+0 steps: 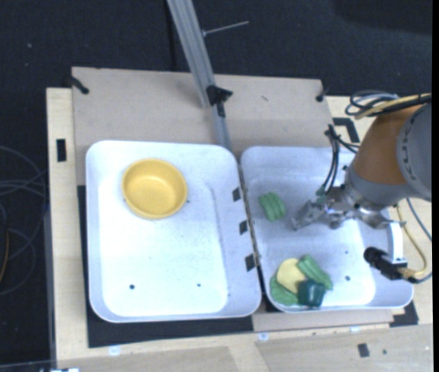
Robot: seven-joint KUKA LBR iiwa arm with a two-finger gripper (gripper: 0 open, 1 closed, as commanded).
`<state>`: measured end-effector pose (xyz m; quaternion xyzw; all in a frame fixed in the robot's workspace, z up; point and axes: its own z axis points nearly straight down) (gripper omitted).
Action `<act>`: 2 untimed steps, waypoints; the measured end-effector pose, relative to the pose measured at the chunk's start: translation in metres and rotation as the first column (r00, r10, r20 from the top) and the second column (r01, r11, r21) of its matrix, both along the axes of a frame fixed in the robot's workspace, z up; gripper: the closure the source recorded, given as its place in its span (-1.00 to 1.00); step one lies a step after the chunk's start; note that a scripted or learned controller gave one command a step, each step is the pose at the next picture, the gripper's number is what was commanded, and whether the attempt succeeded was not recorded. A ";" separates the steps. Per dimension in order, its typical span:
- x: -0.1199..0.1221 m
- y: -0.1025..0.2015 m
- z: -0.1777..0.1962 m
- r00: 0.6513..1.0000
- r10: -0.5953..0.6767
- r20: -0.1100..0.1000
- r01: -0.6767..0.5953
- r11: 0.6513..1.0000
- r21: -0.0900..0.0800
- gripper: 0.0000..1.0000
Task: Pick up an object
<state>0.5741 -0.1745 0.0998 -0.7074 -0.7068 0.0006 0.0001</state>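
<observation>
Now, two white bins are sitting side by side on the bench. The left bin [165, 285] is holding one thing: a yellow bowl [155, 188], lying toward its ten o'clock corner, upright and well apart from the walls. The right bin [281, 165] is holding four things. One green piece [272, 205] is lying alone near the nine o'clock side, and a cluster is crowding the six o'clock edge: a yellow piece [288, 272], a green pepper-like piece [313, 270] and a dark green block [310, 292], all touching. The arm [386, 157] is reaching in from three o'clock, and its gripper [303, 217] is hovering over the right bin's middle, just beside the lone green piece. Whether the gripper is spread or closed, I cannot tell from here.
</observation>
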 end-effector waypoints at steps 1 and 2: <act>0.001 0.000 0.012 1.000 -0.001 0.003 0.001 1.000 0.001 1.00; -0.002 0.000 0.055 1.000 0.001 0.005 -0.001 1.000 0.000 1.00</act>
